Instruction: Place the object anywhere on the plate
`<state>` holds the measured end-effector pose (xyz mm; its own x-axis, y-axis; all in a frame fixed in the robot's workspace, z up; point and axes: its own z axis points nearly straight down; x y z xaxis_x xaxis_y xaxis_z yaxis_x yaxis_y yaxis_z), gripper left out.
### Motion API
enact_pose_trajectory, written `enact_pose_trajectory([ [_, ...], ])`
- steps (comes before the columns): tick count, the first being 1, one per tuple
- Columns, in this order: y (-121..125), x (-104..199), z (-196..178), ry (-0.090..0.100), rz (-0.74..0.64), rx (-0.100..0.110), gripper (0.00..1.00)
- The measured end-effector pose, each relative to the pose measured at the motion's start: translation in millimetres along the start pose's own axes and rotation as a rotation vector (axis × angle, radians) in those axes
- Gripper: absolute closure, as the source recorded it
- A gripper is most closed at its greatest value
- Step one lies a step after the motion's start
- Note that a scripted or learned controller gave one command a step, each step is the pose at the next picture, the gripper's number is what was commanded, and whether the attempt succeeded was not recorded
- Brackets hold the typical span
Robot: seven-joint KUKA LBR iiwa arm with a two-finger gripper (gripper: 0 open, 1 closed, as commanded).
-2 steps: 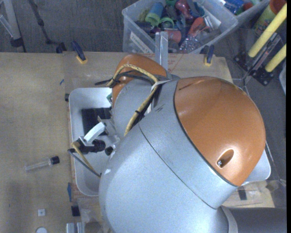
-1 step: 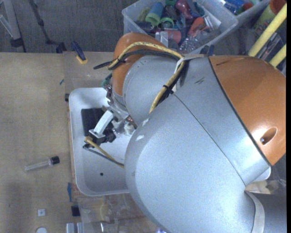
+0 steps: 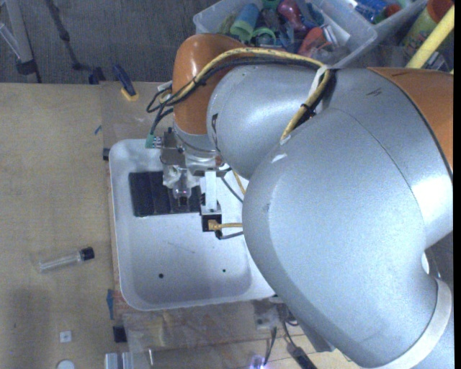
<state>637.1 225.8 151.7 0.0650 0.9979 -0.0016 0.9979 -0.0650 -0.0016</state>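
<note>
**Gripper low on dark plate, likely placing step**

Nearer than the gripper (image 3: 184,189): smooth floor of the white bin (image 3: 180,285), lots of room. The gripper sits at the right edge of the flat dark plate (image 3: 148,193). Open or closed: cannot tell. The object is hidden, so I can't locate it. Next move: release squarely over the plate. Beyond: clutter box (image 3: 288,21).
</note>
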Motion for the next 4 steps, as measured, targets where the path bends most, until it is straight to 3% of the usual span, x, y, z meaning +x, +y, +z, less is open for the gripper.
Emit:
enact_pose_trajectory([
  [1, 25.6, 2.4, 36.8, 0.0, 0.408, 0.001, 1.0],
  [2, 30.8, -0.8, 59.4, -0.003, -0.473, -0.011, 1.0],
  [3, -30.7, -18.8, 58.9, 0.003, -0.596, -0.017, 1.0],
  [4, 23.6, -16.9, 15.7, 0.001, -0.002, -0.002, 1.0],
])
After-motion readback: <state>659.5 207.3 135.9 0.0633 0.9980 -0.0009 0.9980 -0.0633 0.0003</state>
